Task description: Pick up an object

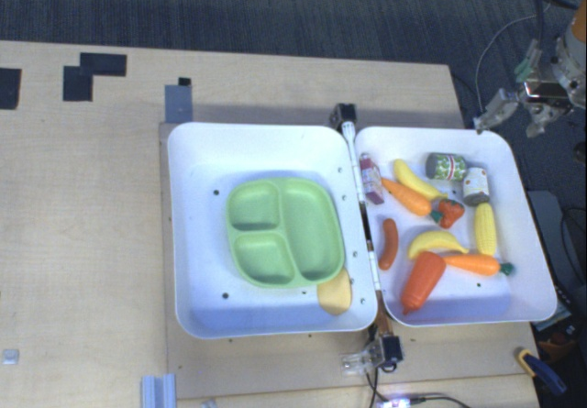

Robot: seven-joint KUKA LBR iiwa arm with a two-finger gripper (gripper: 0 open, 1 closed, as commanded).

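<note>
The fingers (514, 108) are hanging spread apart at the far right, above the back right corner of the right bin (527, 241), with nothing between them. All the small things are lying below and in front of the fingers in that bin: a green can (447, 166) nearest the fingers, a small white pot (475, 184) just beside it, a banana (415, 179) and a long carrot (406, 197) touching it, and a red strawberry (448, 211) at the carrot's tip. Farther from the fingers a corn cob (485, 229), a second banana (437, 242), a thin carrot (472, 263), a fat carrot (422, 281) and a sausage (388, 243) are lying close together. Well away from the fingers, the left bin (197, 214) is carrying a green divided plate (285, 231) and a yellow wedge (336, 294) touching its near corner. Both bins are sitting on the bench (83, 241).
</note>
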